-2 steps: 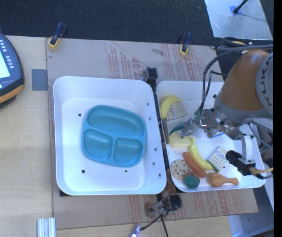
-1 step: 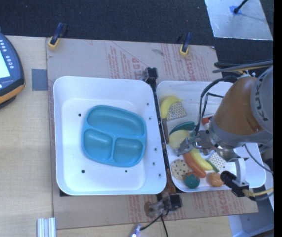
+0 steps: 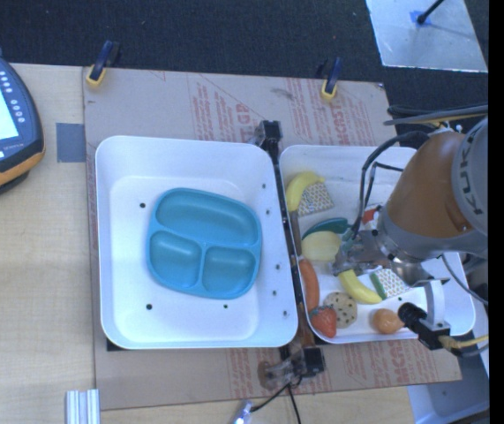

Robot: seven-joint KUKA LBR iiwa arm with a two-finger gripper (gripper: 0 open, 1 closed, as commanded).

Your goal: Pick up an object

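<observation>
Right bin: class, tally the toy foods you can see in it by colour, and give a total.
Yellow: 3, banana, lemon piece, banana by the claw
Orange or red: 3, carrot, strawberry, orange
Tan: 1, cookie
Total: 7; the arm may hide others.

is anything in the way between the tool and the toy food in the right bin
Nothing visible does. The tool is already low in the right bin, right among the toy food, beside a yellow banana.
</observation>
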